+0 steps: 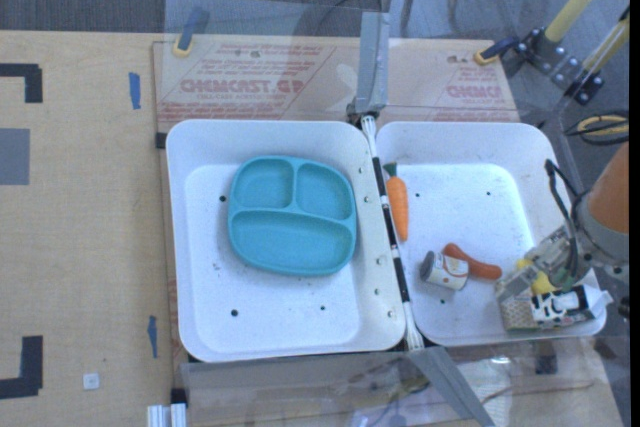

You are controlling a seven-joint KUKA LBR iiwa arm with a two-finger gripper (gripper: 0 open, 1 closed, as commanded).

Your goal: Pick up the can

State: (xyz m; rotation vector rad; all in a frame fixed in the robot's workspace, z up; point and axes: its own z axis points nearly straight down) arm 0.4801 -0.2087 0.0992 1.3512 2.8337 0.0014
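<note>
The can is small and grey with a white and red label. It lies on its side in the lower middle of the right bin. A small orange-red piece lies against its upper right side. My gripper is low in the bin's front right corner, to the right of the can and apart from it. Nothing of the can is inside it. The arm's orange band shows at the right edge.
An orange carrot lies along the right bin's left wall. A teal divided plate sits in the left bin. A metal divider post stands behind the bins. Cables and yellow bars crowd the far right.
</note>
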